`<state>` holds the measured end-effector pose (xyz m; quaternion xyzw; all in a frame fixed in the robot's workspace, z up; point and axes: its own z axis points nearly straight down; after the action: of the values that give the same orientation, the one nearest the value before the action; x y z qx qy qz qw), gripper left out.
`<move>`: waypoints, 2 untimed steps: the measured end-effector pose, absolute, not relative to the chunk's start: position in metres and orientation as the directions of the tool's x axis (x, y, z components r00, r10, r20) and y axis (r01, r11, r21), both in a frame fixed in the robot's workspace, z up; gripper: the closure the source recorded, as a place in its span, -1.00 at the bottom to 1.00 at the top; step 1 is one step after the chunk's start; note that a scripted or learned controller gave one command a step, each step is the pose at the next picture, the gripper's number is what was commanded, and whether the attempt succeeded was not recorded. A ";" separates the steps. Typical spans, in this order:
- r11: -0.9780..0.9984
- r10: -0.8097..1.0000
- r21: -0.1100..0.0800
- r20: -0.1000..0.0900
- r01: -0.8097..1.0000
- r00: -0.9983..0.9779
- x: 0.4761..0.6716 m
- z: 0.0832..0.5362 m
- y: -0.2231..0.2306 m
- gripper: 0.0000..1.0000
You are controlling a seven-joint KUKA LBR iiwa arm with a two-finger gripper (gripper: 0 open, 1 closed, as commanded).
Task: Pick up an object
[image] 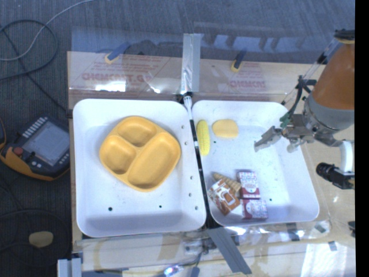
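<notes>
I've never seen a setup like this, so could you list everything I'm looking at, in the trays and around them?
Bins: two, white, side by side on the bench.
Divided plate: one, yellow, three compartments, middle of the left bin.
Corn cob: one, yellow, right bin, along its left wall.
Rounded yellow piece: one, right bin, just right of the corn.
Snack packets: a cluster, red, white and orange, near the front of the right bin; exact count hard to tell.
Handheld controller: one, orange and grey with a screen, on the floor left of the bench.
Cables: dark and white, on the floor, upper left.
Tan lump: one, floor, lower left.
Arm: one, grey with orange band, from the right.
Gripper: one, over the right bin's right part, holding nothing.
</notes>
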<state>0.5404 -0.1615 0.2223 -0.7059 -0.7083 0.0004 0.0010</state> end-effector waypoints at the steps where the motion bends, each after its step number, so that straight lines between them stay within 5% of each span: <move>1: -0.174 0.985 -0.005 0.001 0.985 0.174 0.494 0.106 -0.132 -1.00; 2: -0.193 0.981 0.010 0.002 0.981 0.192 0.488 0.091 -0.135 -1.00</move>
<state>0.4877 -0.1350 0.0910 -0.7722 -0.6354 -0.0040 -0.0030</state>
